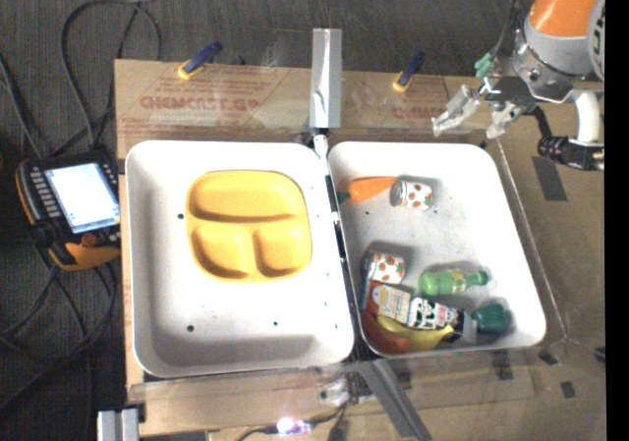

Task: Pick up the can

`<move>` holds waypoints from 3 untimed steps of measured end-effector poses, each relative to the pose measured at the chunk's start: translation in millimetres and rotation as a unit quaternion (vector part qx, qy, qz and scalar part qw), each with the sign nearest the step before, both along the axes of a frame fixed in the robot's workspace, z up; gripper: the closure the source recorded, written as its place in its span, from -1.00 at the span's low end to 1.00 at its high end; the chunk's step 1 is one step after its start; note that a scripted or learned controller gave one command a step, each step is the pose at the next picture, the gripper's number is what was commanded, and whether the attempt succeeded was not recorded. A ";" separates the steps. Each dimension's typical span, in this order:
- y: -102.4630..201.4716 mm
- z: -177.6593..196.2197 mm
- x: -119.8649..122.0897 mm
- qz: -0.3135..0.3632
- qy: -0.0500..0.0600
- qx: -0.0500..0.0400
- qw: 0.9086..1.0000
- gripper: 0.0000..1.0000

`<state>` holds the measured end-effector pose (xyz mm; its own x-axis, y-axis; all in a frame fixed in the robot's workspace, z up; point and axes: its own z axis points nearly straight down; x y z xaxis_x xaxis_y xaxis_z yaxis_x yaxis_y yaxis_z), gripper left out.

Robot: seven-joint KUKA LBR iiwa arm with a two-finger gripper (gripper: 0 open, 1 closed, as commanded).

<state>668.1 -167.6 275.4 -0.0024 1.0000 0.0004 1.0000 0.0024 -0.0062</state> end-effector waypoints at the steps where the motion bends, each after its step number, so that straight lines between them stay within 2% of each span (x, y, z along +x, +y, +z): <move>1: 0.1 5.6 0.8 0.001 0.003 -0.001 1.000 1.00; 2: 0.2 5.5 0.8 0.001 0.003 -0.002 1.000 -1.00; 3: 7.0 -113.4 0.2 0.018 0.000 -0.001 1.000 -1.00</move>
